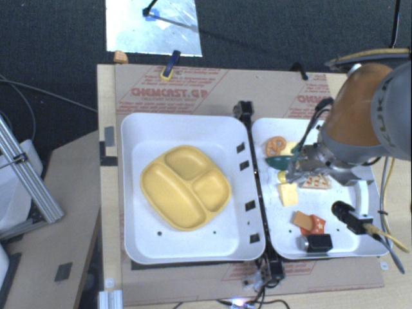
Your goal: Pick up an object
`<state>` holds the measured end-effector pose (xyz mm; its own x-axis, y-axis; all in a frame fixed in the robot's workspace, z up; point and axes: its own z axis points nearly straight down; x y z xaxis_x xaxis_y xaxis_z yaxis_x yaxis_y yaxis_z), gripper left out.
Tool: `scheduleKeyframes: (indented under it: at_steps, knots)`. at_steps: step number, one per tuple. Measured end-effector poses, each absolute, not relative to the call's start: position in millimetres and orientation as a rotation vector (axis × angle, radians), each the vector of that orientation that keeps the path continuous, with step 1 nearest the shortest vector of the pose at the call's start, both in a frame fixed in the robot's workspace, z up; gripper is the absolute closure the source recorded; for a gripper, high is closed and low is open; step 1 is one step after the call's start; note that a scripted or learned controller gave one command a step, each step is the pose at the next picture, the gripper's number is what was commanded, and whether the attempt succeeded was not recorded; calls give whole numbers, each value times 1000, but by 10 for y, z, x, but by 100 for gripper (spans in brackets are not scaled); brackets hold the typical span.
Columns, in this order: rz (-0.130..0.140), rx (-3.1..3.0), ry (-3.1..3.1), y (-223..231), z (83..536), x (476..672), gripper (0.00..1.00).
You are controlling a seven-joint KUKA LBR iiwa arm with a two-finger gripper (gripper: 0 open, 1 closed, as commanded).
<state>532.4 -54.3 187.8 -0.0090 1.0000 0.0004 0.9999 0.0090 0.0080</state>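
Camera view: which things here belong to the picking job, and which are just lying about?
For the job: claw, pretzel, yellow block, orange block, black block, right bin.

Lying about: yellow divided plate, left bin, foil sheet.

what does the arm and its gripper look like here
The arm is bulky and rounded, grey with a broad orange band above the wrist. Dark cables run along it toward the gripper, a small grey metal assembly. A yellow cable hangs beside the arm.

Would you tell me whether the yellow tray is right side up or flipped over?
Right side up: the tray in the left bin shows three open compartments facing upward.
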Motion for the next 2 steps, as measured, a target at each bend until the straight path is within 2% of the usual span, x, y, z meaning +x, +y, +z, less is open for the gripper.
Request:
scheduleKeyframes:
  at_steps: [1,2]
  knots:
    - [14,2205,2230,47,2764,5202,100]
    - [12,2211,2225,107,3353,4869,100]
